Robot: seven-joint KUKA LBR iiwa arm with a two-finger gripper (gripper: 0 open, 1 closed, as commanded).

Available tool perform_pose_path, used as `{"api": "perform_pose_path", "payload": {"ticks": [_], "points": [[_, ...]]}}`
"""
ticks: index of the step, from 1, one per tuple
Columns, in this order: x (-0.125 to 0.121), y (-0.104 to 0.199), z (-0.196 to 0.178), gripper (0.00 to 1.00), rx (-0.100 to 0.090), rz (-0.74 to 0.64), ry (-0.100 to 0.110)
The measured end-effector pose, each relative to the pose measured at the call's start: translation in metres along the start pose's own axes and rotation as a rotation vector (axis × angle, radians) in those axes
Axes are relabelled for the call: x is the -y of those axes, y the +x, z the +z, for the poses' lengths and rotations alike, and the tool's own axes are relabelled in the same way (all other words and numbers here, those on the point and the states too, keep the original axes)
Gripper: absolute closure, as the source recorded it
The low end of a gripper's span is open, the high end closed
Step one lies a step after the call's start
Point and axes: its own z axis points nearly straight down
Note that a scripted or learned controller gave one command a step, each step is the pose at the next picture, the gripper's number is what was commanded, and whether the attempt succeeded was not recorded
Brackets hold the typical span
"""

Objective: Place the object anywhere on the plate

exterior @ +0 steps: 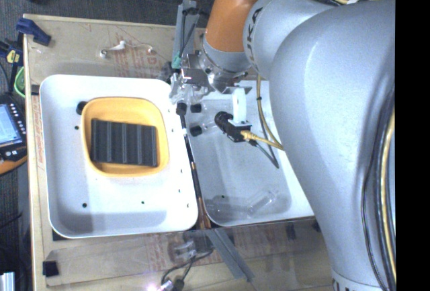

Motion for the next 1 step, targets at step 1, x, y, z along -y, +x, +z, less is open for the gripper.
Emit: {"api": "perform_pose_path", "payload": {"ticks": [1], "points": [[-0.0001,-0.0003,-0.0003,0.0,0.0,0.0,0.0]]}}
